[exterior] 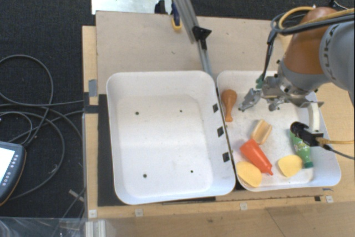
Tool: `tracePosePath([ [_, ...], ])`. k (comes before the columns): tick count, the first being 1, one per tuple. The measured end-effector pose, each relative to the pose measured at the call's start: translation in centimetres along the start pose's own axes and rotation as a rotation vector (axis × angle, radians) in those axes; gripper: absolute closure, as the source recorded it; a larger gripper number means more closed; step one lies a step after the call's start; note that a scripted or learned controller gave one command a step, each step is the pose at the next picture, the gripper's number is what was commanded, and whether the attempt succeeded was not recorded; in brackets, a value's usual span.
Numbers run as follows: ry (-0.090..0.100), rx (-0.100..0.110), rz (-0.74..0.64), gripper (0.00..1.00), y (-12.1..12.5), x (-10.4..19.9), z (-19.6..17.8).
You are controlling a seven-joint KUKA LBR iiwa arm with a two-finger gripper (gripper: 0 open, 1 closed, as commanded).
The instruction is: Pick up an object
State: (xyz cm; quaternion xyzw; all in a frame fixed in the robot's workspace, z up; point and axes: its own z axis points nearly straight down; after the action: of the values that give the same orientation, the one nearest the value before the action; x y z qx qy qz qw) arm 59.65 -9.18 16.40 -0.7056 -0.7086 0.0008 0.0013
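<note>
Overhead, the claw [250, 100] hovers in the right bin [333, 175], whether spread or pressed together I cannot tell; the orange bottle [256, 156] lies diagonally, tip pointing lower-right.

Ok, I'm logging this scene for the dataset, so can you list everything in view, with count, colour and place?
Bins: 2, white, side by side on the bench; left bin, right bin.
Wooden pin: 1, brown, right bin, by its left wall.
Bread piece: 1, tan, middle of right bin.
Carrot: 1, orange-red, right bin, below the bread piece.
Yellow pieces: 2, yellow, near edge of right bin; one left of the carrot's tip, one to its right.
Bottle: 1, green with black top, right side of right bin.
Bench: 1, tan board, under the bins.
Cables: several, black, on the floor at left.
Arm: 1, grey with orange band, from the right.
Gripper: 1, grey, above the right bin's far part.
</note>
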Motion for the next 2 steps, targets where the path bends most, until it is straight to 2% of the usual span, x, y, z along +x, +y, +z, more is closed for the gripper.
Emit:
tracePosePath([
  [1,0.000,0.002,0.004,0.00,-0.4,-0.8,5.8],
  [2,-0.001,-0.004,0.004,0.00,-0.3,-0.8,7.3],
])
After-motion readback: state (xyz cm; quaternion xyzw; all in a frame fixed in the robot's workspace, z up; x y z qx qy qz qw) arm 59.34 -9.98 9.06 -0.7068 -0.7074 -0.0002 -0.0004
